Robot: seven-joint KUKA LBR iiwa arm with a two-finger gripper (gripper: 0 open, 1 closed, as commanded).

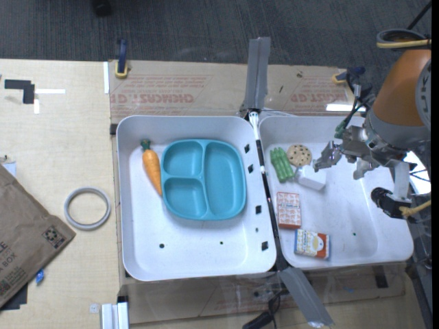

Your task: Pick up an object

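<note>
though upright, carrot [152, 170] tip-down

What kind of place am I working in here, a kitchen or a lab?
Most likely a robotics lab bench: two white bins taped to cardboard, toy food like a carrot and cookie, and dark floor beyond.

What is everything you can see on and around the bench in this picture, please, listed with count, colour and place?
bins: two, white, side by side
divided plate: one, teal, left bin
carrot: one, orange, left of the plate
green vegetable: one, right bin, far left
cookie: one, tan, beside it
white block: one, below the cookie
red packet: one, right bin centre
yellow carton: one, right bin front
tape ring: one, grey, left of bins
claw: one, over right bin
</note>
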